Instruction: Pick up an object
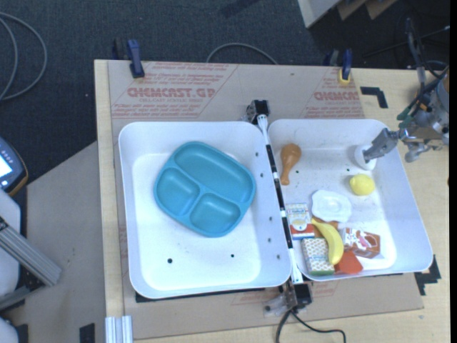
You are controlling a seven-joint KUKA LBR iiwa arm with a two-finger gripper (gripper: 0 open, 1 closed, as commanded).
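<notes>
The right bin holds several toy foods: a brown drumstick, a yellow lemon, a white fried egg, a banana, a small carton and a red-and-white packet. My gripper hangs over the bin's far right part, just above and to the right of the lemon. A small white round object lies right at its lower tip. Nothing is visibly held.
A blue divided plate lies in the left bin. A green-and-tan box and an orange-red piece crowd the right bin's near edge. The bins' shared wall runs down the middle.
</notes>
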